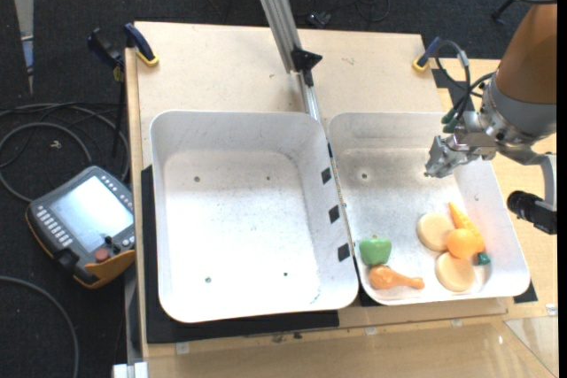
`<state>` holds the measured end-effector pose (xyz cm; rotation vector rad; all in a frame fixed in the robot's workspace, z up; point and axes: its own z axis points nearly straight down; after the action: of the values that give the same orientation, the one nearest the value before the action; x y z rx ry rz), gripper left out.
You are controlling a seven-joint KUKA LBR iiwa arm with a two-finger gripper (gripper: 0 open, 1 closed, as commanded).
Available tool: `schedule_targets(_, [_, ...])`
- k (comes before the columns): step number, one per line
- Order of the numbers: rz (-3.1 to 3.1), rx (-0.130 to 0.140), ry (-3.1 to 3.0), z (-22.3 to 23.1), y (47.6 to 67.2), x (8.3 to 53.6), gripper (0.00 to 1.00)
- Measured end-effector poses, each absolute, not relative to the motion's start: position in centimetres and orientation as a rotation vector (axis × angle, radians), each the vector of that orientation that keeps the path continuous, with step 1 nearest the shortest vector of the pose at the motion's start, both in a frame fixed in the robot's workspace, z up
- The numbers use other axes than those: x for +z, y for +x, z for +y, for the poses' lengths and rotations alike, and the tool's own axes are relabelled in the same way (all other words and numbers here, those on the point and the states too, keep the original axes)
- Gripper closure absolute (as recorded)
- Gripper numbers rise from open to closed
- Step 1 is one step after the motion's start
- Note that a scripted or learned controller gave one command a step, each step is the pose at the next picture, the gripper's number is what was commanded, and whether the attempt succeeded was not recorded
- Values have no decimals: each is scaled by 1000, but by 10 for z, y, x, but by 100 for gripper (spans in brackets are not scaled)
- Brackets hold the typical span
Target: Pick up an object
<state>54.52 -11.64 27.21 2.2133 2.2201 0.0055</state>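
My gripper (438,165) hangs over the right bin (390,137), near its right wall and above bare floor. Nothing shows between its tips. Toys lie at the bin's near end: a green apple-like piece (376,250), an orange drumstick-shaped piece (394,280), a round tan disc (434,231), a second tan disc (455,273), an orange fruit (464,243) and a small carrot-like stick (458,214). All of them lie well toward the front of the bin from the gripper.
The left bin (177,146) stands beside the right one, sharing a raised divider (332,190). A slanted metal post (275,4) rises behind the bins. A teach pendant (80,226) lies on the floor at the left. Cables trail from the arm's wrist (461,88).
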Motion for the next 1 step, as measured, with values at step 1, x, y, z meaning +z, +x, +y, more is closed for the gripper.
schedule_targets(1, [2231, 1, 2213, -61, 550, 265, 100])
